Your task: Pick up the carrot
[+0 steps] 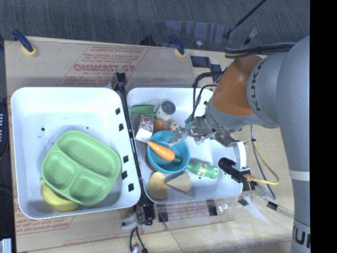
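**binwatcher:** Over on the left side of the frame, the left bin (21,141) is holding a green divided plate (81,166) with something yellow (55,200) peeking out from under its lower left edge. Nothing there is mattering for this job. Moving right, the carrot (162,151) is lying in the blue bowl (171,159) near the middle of the right bin (231,188), with the bowl's rim just beside it.

**gripguy:** Which way is it pointing?

**binwatcher:** Its long axis is running from upper left to lower right. The lower-right end is looking fatter to me and the upper-left end thinner, but it's small, so I'm not swearing to that.

**gripguy:** How's it going to handle?

**binwatcher:** I'm guessing it's a light toy piece, stiff, smooth plastic and so a bit slippery, not fragile. I'd be pinching across the narrow width near the middle, jaws set square to that diagonal, since the curved bowl might be letting it roll or slide away.

**gripguy:** And the gripper?

**binwatcher:** The gripper (181,133) is hanging right of centre, over the bowl's upper right edge, just up and right of the carrot. I honestly can't tell its state, since it's reading as a dark tangle under the wrist. Nothing is sitting in it that I can make out.
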Controlling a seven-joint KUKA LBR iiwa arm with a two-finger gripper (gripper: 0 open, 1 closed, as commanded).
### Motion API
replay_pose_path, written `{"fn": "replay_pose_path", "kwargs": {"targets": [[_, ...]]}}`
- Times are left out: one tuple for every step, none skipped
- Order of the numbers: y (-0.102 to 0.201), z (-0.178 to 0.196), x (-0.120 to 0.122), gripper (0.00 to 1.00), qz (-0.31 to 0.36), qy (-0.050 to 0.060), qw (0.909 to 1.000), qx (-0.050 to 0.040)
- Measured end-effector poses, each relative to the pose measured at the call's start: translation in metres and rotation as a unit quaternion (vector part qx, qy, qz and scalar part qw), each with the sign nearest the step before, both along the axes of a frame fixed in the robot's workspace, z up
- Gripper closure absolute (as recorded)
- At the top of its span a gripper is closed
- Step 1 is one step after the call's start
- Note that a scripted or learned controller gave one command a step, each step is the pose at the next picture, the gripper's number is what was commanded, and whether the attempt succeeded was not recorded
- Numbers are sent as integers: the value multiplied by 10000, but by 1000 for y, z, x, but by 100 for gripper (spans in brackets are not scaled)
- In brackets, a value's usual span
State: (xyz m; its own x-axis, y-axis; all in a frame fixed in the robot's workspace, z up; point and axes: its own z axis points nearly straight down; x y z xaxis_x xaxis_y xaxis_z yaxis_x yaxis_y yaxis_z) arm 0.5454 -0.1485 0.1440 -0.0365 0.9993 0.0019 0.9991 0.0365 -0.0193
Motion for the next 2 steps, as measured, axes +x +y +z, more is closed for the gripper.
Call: {"fn": "replay_pose_path", "kwargs": {"targets": [[41,-43,-22,0,352,-182,9992,-57],[31,-30,-20,100,363,-211,9990,-144]]}}
